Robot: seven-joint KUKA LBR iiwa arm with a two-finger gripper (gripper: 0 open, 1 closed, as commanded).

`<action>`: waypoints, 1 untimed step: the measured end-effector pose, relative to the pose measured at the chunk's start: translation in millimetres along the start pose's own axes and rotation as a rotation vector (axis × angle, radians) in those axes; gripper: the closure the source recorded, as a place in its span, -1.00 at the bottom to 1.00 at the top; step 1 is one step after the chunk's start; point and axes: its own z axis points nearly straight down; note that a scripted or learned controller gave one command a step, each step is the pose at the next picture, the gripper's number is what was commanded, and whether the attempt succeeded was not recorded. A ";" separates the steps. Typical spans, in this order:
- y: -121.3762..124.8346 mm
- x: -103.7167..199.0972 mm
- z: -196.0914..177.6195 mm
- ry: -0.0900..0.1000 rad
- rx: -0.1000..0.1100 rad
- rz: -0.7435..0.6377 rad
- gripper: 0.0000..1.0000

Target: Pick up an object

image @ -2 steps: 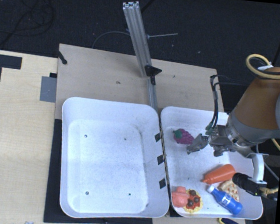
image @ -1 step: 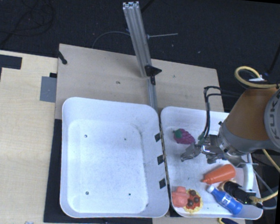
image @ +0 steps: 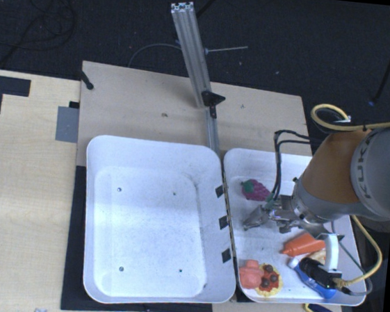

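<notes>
The arm (image: 347, 172) reaches in over the right bin (image: 239, 165) with the end effector (image: 257, 220) low above its floor, near the middle of that bin's left half. Its fingers seem to splay a little apart with nothing seen between them, so it carries no object; how wide they stand is hard to judge at this size. The candidates all lie in the same bin: a purple toy (image: 255, 189) just up and left of the fingers, an orange carrot (image: 303, 244) beside the wrist on the right, a red and yellow toy (image: 260, 276) at the near edge, and a blue tool (image: 317, 278) in the near right corner, partly under cables. The left bin (image: 104, 152) holds nothing that can be made out. Judging from this, the step in hand is the approach: the end effector has picked a spot but has not closed on anything. The purple toy looks the nearest target, though the fingers sit beside it, not around it. The next move likely calls for a short shift toward that toy, a descent until the fingers straddle it, then a firm close before lifting. The bin wall and divider clips (image: 220, 221) lie close on the left, so little room is left for error there.
</notes>
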 end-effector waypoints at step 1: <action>0.7 -1.2 -12.1 -0.001 -0.004 0.003 1.00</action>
